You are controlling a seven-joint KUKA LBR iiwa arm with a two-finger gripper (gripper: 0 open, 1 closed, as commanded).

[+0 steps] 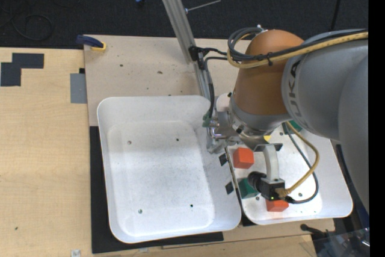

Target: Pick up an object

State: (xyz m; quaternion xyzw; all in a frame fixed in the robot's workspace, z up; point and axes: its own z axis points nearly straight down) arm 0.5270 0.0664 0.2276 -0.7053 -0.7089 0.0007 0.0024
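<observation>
My gripper (220,145) hangs under the big grey and orange wrist, low over the left edge of the right bin (334,204), close to the rim between the two bins. An orange block (243,157) lies just right of it in the right bin; whether they touch is unclear. Nearer the front of that bin lie a green piece (246,189) and a second orange block (277,205). Another bit of green (294,126) peeks out from under the arm at the bin's back.
The left bin (156,168) is a wide white tray with a few dark specks. An aluminium bar (179,21) slants up from the bins' back edge. A blue and yellow clamp (91,43) sits at the bench's far left corner.
</observation>
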